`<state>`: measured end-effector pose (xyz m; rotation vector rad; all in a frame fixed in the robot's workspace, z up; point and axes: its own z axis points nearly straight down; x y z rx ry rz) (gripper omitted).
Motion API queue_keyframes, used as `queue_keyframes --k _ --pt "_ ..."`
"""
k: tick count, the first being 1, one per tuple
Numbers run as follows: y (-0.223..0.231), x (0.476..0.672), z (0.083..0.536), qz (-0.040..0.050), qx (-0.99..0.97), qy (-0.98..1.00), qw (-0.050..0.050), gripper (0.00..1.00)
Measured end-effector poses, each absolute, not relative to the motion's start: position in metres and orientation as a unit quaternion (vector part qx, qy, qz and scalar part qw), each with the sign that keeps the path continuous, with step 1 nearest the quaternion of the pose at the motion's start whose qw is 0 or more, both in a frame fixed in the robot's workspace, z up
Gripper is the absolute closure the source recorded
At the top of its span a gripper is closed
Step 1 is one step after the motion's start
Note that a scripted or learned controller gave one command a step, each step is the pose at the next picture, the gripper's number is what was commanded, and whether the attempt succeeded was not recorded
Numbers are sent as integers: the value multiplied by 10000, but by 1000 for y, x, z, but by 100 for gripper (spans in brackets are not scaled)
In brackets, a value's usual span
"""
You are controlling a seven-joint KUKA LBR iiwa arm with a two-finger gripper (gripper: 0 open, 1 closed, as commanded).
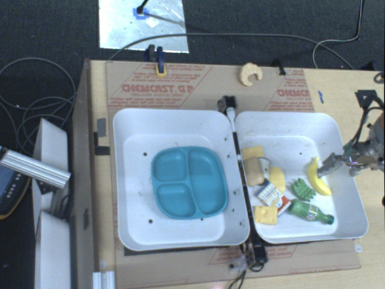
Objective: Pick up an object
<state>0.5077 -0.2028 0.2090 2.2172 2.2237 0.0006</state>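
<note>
The gripper [329,164] is reaching in over the right bin [346,138], touching one banana [318,177]; its grip is too blurred to tell. Beside it are lying one green bottle [310,211], one green leafy toy [303,189] and several overlapping yellow pieces [265,179], hard to count. One blue divided plate [188,181] is sitting in the left bin [133,137].

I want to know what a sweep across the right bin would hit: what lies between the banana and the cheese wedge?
In the camera view, the green leafy toy and the green bottle lie between the banana and the cheese wedge.
</note>
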Motion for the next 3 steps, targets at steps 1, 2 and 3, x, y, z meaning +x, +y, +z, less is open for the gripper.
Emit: queue_keyframes --k 1,2,3 --pt "-206 557 85 8 7057 7085 17 0" --pt "-207 558 95 10 7052 7090 22 100" --pt "-152 589 85 8 7058 7084 8 100"
